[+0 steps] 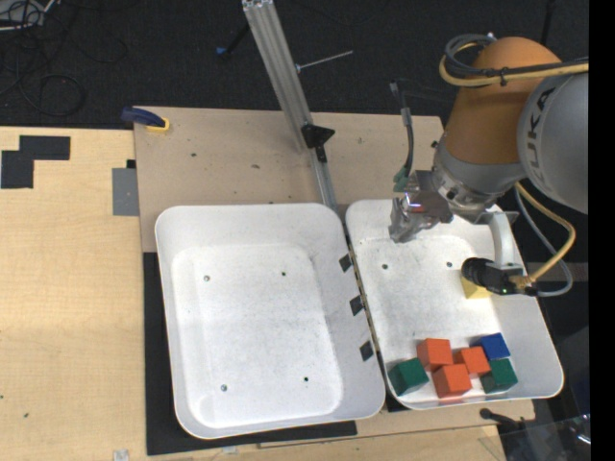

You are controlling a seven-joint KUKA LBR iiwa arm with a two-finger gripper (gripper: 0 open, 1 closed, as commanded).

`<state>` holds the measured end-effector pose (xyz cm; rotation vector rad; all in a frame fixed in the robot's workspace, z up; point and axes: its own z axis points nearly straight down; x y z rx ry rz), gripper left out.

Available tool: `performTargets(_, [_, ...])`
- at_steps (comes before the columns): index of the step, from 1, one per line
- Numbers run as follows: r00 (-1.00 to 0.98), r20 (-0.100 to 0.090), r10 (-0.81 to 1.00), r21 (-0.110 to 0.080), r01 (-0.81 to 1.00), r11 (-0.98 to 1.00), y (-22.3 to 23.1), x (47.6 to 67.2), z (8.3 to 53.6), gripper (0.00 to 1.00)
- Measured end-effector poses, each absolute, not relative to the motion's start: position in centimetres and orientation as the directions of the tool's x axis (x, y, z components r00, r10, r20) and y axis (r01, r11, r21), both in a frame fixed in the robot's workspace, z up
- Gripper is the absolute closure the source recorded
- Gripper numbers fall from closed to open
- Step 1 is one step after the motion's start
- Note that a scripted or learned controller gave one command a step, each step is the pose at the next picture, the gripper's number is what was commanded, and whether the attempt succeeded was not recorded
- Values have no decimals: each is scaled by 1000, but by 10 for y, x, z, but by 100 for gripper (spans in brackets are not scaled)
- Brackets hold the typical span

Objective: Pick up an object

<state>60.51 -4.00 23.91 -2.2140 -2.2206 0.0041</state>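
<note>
Far left of the pincer, a blue-handled clamp (144,118) grips the far edge of the table (67,286). The left white bin (183,233) sits left of and nearer than the pincer. An aluminium rail (281,65) slants away to its upper left. The pincer (411,221) hangs over the far part of the right white bin (370,221); whether its tips are spread or pressed together, I cannot tell. Well below it, at the bin's near edge, cluster a green block (409,376), three orange blocks (452,365), a blue block (496,345) and another green block (500,376). A yellow block (476,287) lies to its lower right, part hidden by a black fitting.
</note>
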Motion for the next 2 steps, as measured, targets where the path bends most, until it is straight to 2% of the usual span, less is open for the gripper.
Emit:
performTargets(1, [-4, 3, 1000, -5, 1000, 4, 8, 588, 246, 100])
performTargets(2, [-3, 1, 1000, -7, 1000, 3, 49, 565, 230, 100])
